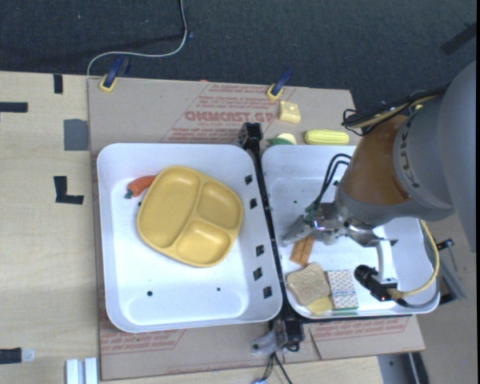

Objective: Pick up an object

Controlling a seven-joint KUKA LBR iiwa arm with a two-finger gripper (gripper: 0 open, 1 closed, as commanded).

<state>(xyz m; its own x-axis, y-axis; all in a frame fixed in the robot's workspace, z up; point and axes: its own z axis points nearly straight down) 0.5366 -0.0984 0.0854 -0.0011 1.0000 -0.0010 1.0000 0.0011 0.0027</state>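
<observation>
Camera view: gripper over flat orange strip, rt bin.

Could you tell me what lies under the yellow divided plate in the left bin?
An orange carrot-like piece pokes out from beneath the yellow plate's upper left edge in the left bin. How far it runs underneath, and whether anything else lies there, is covered by the plate.
</observation>
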